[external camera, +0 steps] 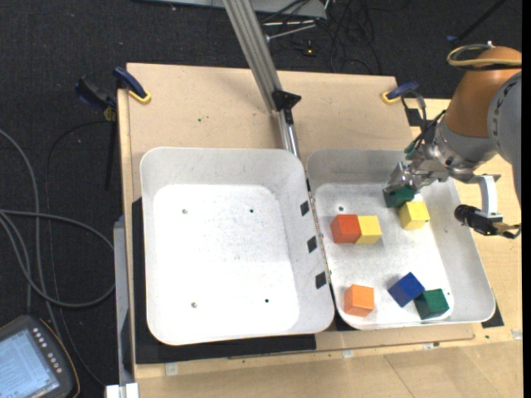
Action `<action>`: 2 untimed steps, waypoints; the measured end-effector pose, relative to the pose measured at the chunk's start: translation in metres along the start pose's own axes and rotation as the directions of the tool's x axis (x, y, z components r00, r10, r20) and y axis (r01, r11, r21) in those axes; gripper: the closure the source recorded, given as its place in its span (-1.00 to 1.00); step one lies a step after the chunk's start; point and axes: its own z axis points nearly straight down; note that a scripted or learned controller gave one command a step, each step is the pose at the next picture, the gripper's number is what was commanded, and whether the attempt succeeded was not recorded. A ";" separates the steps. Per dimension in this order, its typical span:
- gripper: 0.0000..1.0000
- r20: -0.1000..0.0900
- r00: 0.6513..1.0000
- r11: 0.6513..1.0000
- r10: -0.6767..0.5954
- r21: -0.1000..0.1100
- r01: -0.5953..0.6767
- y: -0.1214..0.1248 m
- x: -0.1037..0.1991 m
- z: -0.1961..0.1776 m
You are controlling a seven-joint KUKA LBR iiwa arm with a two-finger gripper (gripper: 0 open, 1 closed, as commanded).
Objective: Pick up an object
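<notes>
My gripper (402, 182) reaches into the back of the right bin (465, 259) from the right. A dark green block (397, 196) sits between its fingertips, and the fingers are shut on it. Just to the right of it a yellow block (414, 214) lies on the bin floor. A red-orange block (345, 228) and a second yellow block (370, 230) touch each other in the middle of the bin. Near the front lie an orange block (359, 299), a blue block (406, 288) and another green block (432, 303).
The left bin (166, 172) stands beside the right one, their rims meeting along the middle. A slanted metal pole (257, 48) rises from the back of the bench. Clamps (133, 85) hold the bench's back corners.
</notes>
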 end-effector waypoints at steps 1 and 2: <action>1.00 0.000 1.000 1.000 0.000 -0.002 0.000 -0.002 0.004 -0.044; 1.00 0.001 1.000 1.000 -0.001 -0.004 0.001 -0.001 0.004 -0.095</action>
